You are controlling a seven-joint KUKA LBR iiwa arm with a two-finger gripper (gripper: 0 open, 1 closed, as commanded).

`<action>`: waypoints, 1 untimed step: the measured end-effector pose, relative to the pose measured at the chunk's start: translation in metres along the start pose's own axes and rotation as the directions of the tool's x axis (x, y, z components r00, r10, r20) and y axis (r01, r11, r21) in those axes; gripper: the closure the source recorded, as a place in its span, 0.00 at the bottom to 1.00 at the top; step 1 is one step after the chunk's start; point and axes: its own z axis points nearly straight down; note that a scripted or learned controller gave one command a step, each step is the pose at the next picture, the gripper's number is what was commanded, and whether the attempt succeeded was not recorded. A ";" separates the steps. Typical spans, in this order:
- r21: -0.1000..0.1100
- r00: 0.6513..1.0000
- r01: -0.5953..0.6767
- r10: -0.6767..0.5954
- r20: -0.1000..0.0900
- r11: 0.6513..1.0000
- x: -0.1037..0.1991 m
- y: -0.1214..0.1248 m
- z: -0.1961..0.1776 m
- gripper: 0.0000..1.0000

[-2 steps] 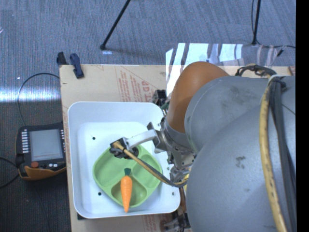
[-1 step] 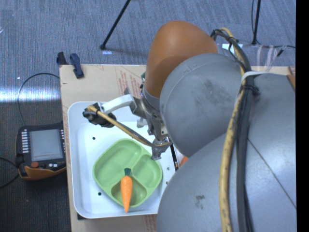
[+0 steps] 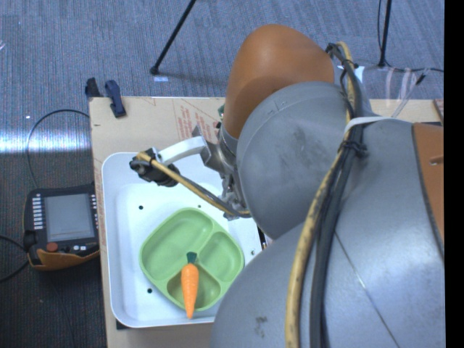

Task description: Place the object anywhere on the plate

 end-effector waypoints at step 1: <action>-0.002 0.999 0.040 -0.040 0.006 0.999 -0.027 0.039 0.028 1.00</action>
